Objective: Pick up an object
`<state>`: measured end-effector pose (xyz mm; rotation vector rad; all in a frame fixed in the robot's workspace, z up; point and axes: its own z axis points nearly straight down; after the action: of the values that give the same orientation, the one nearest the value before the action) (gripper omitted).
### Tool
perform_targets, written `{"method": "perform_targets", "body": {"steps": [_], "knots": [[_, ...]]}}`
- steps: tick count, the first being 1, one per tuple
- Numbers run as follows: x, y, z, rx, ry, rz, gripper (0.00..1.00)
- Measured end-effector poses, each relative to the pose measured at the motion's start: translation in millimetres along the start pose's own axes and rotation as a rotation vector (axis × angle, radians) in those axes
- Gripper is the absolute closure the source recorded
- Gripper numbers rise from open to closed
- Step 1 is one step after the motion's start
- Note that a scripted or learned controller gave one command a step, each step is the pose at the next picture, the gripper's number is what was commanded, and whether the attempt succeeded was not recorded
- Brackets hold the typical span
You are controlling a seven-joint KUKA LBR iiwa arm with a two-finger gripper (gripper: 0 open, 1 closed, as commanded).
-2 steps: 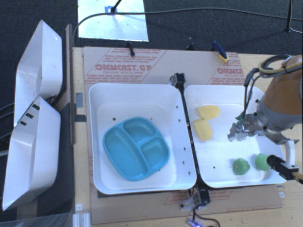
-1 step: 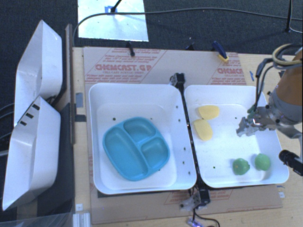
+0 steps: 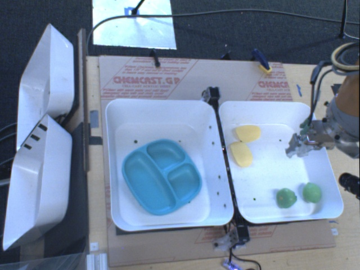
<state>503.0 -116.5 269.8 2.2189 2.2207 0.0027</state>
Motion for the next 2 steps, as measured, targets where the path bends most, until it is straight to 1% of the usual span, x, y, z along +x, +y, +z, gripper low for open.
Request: {"method": "perform_targets", "body": {"steps": [1,2], "knots": [[57.6,12.4,3.7,0.002,0.002,-0.005,1.0],[104.1,23.3,8.1,0.002,0.001,-0.004,1.0]]}}
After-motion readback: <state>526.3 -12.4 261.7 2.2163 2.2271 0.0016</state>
